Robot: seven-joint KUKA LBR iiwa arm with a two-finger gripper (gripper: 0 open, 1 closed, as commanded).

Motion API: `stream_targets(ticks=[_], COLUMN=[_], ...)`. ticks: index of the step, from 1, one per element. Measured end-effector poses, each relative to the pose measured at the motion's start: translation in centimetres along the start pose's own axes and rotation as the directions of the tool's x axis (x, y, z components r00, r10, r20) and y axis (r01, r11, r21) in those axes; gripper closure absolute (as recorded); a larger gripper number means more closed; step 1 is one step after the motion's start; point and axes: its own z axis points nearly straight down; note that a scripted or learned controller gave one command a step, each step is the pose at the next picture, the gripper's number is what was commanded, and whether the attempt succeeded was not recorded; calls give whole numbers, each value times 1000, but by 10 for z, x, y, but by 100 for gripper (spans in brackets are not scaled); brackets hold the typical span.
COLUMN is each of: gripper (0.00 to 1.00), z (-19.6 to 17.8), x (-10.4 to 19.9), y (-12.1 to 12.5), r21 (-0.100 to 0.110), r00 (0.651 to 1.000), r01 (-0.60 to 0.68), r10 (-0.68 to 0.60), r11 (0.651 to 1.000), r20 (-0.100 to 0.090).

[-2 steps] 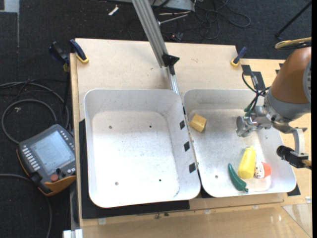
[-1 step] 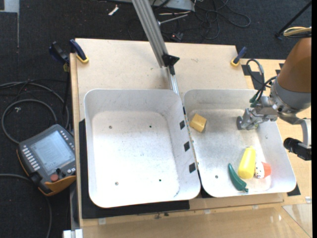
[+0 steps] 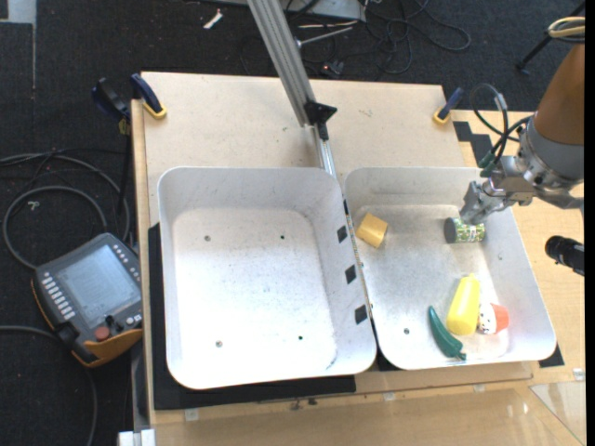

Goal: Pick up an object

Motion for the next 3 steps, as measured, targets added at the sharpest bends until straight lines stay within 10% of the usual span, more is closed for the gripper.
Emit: stream_targets(ticks=[3], gripper=[100], z=[-25], x=[90], y=[14], r21=[7], r00=[1000], r01=[3], r10=[-3], r11=[1000], r20=[-3])
